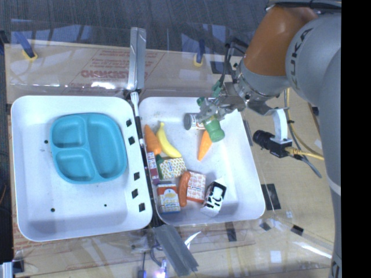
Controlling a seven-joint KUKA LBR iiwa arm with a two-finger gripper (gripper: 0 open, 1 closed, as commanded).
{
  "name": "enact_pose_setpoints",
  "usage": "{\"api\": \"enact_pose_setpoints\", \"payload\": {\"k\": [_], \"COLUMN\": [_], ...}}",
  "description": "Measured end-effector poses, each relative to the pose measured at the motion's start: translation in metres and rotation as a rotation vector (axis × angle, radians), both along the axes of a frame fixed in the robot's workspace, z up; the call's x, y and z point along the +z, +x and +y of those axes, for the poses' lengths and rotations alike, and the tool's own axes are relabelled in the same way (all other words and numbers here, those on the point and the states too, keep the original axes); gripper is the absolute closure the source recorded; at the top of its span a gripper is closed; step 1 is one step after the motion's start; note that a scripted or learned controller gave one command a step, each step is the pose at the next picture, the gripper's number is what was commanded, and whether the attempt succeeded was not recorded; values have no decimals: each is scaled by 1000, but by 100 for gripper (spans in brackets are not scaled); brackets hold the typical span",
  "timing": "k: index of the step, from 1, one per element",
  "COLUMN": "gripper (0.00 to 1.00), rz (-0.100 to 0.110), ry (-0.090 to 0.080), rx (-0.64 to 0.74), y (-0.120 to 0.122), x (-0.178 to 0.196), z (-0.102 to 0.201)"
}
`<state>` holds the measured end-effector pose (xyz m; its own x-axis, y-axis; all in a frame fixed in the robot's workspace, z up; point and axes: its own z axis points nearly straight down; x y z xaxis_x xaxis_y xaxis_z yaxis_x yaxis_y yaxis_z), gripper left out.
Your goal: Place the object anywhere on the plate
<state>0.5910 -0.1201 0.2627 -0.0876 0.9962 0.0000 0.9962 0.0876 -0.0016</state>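
Pincer [204, 116] beside orange, green-topped carrot [206, 142]

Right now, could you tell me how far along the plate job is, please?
Nothing looks placed: the blue plate in the left bin carries no object. In hand: the gripper is over the right bin, close above a carrot; whether it grips it is unclear. Left: securing an object, carrying it across, setting it on the plate.

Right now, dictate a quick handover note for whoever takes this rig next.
Gripper: over the right bin, at a carrot with a green top; grip unconfirmed.
Blue plate: in the left bin, nothing on it.
Banana, a second carrot and small boxes lie in the right bin.
Done: nothing placed.
Left: secure one object, carry it left, set it on the plate.
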Motion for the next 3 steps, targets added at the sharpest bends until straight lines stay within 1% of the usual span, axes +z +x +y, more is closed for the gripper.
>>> {"api": "enact_pose_setpoints", "payload": {"k": [1, 2, 3], "gripper": [100, 100, 0], "rz": [0, 2, 2], "ry": [0, 0, 0], "rx": [221, 295, 294], "y": [51, 32, 32], "x": [-34, -72, -71], "z": [62, 165, 165]}}
